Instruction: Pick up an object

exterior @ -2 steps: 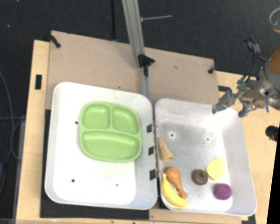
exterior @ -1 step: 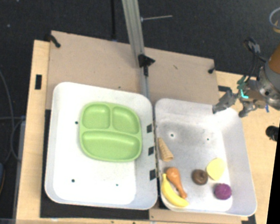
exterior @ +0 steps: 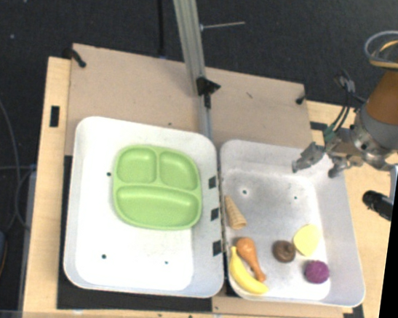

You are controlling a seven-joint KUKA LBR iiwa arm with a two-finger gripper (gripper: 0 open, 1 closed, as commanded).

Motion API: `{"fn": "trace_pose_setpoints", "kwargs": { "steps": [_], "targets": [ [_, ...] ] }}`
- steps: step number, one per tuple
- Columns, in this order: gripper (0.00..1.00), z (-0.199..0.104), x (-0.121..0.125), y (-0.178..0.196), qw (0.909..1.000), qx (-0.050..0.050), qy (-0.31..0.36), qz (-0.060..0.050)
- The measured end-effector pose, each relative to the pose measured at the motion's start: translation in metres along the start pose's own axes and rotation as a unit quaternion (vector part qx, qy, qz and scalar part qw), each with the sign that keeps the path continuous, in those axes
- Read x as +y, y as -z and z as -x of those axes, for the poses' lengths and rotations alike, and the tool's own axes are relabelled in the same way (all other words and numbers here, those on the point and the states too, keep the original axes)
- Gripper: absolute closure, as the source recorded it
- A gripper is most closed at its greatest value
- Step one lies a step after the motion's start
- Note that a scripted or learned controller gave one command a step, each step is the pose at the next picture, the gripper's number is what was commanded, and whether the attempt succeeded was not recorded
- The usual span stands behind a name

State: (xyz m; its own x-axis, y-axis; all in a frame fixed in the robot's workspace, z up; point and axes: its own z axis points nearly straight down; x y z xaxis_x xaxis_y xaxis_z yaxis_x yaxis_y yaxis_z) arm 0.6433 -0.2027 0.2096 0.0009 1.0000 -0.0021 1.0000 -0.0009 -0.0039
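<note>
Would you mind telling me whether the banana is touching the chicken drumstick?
Touching: in the camera view the chicken drumstick lies against the banana in the right bin, with no gap between them.

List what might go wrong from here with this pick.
1. The banana, chicken drumstick and ice cream cone crowd the right bin's wall, leaving little room for the gripper.
2. The chocolate donut, lemon slice and purple plum sit close; reaching one may nudge another.
</note>
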Motion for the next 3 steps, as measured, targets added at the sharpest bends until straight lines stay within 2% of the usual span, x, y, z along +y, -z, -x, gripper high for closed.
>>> {"fn": "trace_pose_setpoints", "kwargs": {
  "steps": [2, 3],
  "targets": [
    [0.0, 0.01, -0.003, -0.086, 1.0, 0.0, -0.001, 0.001],
    [1.0, 0.011, -0.001, -0.071, 1.0, -0.001, 0.0, 0.004]
  ]
}}
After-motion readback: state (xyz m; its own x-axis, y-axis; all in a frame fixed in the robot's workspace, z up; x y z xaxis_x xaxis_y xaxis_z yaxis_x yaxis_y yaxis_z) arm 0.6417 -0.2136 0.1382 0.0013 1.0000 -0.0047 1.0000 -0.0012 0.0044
